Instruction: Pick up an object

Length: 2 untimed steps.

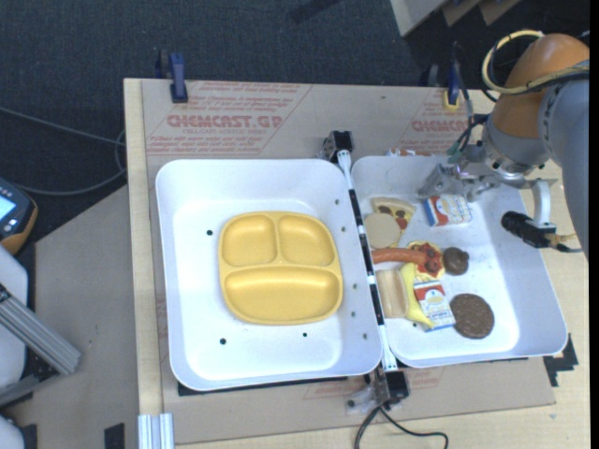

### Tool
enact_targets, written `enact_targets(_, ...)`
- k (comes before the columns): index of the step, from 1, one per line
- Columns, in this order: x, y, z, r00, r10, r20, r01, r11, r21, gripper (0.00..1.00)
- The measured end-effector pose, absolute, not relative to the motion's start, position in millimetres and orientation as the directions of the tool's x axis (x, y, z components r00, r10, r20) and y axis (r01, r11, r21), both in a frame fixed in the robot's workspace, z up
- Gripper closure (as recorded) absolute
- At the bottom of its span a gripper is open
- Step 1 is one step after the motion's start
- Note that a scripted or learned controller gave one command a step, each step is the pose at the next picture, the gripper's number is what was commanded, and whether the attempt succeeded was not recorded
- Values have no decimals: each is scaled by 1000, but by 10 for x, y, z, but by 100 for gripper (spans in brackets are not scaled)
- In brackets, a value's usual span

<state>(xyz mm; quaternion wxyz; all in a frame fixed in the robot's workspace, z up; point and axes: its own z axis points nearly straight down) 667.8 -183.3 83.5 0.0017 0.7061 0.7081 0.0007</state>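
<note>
My gripper [452, 181] hangs low over the back of the right bin [538, 330], on the grey arm that comes in from the upper right. Just in front of it lies a small white carton with blue and red print [451, 212]; I cannot see whether they touch. Beside the carton, to the left, is a bread slice with dark spots [386, 219]. Toward the front lie an orange-red toy vegetable [408, 253], a small brown cookie [456, 261], a large brown patty [472, 315], a yellow banana-like piece [409, 299] and a red-and-white box [432, 301].
In the left bin [187, 344] lies a yellow divided plate [279, 267]. The two bins meet along a ridge [365, 269] with black clamps at both ends. Blue clamps [174, 75] hold the cardboard base at the back.
</note>
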Motion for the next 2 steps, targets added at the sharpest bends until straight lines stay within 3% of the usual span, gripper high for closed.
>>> enact_targets(1,6680,-1837,963,-3,1000,-4,1000,3,6,100)
enact_targets(2,6330,-1058,1319,-7,1000,4,1000,7,-1,100)
